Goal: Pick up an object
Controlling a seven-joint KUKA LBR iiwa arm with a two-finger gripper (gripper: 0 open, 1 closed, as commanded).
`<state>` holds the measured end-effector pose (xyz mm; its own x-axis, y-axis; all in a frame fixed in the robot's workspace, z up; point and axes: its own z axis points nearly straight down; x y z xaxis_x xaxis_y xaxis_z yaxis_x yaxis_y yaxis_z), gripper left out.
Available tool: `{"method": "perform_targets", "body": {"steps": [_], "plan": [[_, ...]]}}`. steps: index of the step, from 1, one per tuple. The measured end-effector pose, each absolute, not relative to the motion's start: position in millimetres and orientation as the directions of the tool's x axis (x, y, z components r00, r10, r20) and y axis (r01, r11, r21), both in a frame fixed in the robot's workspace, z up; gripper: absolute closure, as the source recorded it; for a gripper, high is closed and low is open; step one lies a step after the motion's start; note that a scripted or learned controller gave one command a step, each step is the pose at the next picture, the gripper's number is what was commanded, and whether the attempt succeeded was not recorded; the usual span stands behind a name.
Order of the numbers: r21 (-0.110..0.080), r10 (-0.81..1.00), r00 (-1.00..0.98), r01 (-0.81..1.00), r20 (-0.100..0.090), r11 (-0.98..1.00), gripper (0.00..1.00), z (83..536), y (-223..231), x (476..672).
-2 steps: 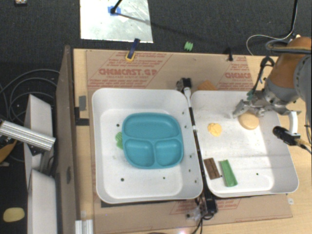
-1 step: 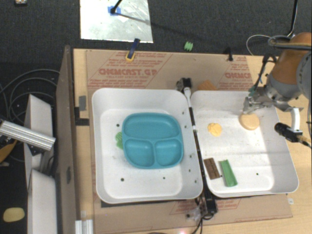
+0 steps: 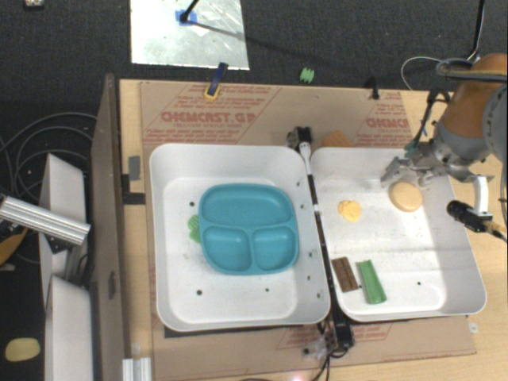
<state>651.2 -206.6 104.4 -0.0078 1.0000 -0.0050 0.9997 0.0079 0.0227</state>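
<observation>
In the left bin [image 3: 171,213] we see a blue divided tray [image 3: 248,228] covering a green piece [image 3: 193,227] at its left edge, awkward to reach. In the right bin [image 3: 456,292] a yellow lump [image 3: 349,209] lies apart, with a brown block [image 3: 344,274] and green block [image 3: 371,282] side by side nearer the front. The gripper [image 3: 409,173] sits just above a tan rounded object [image 3: 406,197]; we cannot tell whether its fingers are spread or closed. We judge that the rounded object could roll or slip from an off-centre pinch.
</observation>
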Motion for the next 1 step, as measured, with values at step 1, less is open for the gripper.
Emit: {"method": "perform_targets", "body": {"steps": [1], "plan": [[0.015, 1.000, -0.005, 1.000, -0.005, 0.005, 0.00, 90.7, -206.4, 644.1]]}}
